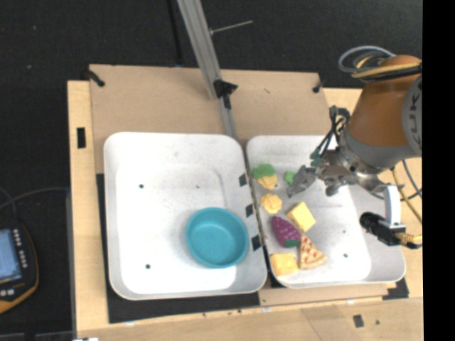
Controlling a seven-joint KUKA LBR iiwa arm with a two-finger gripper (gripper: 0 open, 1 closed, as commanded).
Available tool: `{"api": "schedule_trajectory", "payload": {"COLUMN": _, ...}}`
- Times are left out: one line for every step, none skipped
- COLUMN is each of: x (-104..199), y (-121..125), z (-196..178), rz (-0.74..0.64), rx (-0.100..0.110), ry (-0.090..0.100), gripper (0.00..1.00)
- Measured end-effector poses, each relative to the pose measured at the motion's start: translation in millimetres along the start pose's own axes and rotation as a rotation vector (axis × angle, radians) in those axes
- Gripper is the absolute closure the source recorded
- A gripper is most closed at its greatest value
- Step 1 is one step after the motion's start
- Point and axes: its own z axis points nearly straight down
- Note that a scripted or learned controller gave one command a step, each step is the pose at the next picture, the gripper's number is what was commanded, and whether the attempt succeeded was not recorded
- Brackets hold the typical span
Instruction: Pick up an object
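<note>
I hold the two-finger gripper [304, 180] over the right-hand shallow white plastic bin [355, 261], just beside a small green toy piece [290, 177]. Whether anything is grasped I cannot tell from this slant. Candidate objects cluster along the bin's left wall: a green-topped yellow toy [265, 175], a yellow round piece [271, 204], a yellow cheese wedge [301, 216], a purple grape bunch [284, 230] and a pizza slice [310, 252]. I would descend vertically on an isolated piece, clear of neighbours. The blue round bowl [215, 236] sits in the left bin [142, 162].
</note>
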Motion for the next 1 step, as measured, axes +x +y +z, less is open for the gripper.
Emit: {"api": "schedule_trajectory", "payload": {"x": -0.1, "y": 0.1, "z": -0.1, "rz": 0.001, "rx": -0.001, "ry": 0.0, "gripper": 0.0}}
